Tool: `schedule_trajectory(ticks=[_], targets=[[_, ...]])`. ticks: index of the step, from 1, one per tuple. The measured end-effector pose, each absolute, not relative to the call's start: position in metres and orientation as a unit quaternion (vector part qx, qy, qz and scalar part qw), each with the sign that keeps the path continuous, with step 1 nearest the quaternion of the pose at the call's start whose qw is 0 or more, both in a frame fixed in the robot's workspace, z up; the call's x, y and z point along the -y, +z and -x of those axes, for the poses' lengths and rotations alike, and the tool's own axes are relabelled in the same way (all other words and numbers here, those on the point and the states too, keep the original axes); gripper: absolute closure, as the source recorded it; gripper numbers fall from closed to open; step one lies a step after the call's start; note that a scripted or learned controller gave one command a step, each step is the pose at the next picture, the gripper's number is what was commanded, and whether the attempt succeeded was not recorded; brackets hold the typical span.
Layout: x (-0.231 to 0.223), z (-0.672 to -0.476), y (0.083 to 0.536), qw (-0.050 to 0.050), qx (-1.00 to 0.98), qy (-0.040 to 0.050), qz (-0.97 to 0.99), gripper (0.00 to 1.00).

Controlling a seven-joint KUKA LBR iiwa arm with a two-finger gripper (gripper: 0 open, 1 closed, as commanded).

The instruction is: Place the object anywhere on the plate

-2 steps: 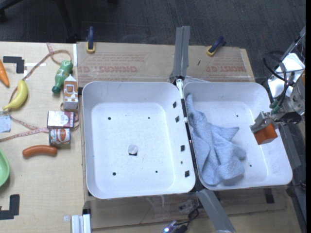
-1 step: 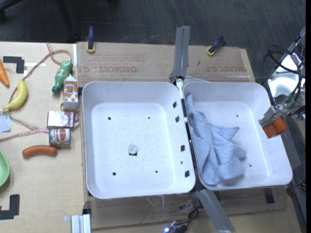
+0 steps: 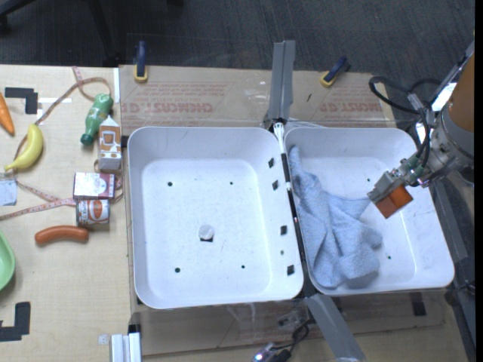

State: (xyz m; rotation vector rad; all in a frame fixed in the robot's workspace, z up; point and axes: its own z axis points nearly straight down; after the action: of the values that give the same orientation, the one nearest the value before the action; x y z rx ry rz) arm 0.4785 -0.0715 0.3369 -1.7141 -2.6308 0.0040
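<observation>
**Orange block: in the gripper over the right bin, plate far off to the left**

Orange block (image 3: 395,202) sits at the tip of the gripper (image 3: 391,191), with the fingers clenched on it from above. It hangs over the right-hand side of the right bin (image 3: 355,133), just beside the blue-grey cloth (image 3: 336,225) but not touching it.

Handling, my read:
- small, boxy and stiff, probably light
- flat faces, so a pinch across two opposite sides is the hold to want
- only the upper part looks gripped, and the block hangs tilted, so it could twist or slip on a fast swing
- doesn't look fragile; a short drop should be fine

Surface and room:
- the only plate-like thing I can see is a green plate (image 3: 3,266), cut off by the view's left edge, on the wooden bench (image 3: 45,300)
- it is well apart from the block, with the whole left bin (image 3: 151,202) in between
- left bin holds one small white piece (image 3: 206,233)
- a sausage (image 3: 62,235) and a can (image 3: 93,212) lie near the plate, a banana (image 3: 27,149) further up
- bin rims and the grey post (image 3: 282,74) between the bins need clearance on the way across
</observation>
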Motion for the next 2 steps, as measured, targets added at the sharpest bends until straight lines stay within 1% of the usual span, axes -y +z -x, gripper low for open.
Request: schedule_trajectory(ticks=[1,2], targets=[[0.105,-0.478,0.364,-0.001,0.866,0.0010,0.500,1.00],[0.038,-0.479,0.356,0.001,0.898,0.0010,0.440,1.00]])
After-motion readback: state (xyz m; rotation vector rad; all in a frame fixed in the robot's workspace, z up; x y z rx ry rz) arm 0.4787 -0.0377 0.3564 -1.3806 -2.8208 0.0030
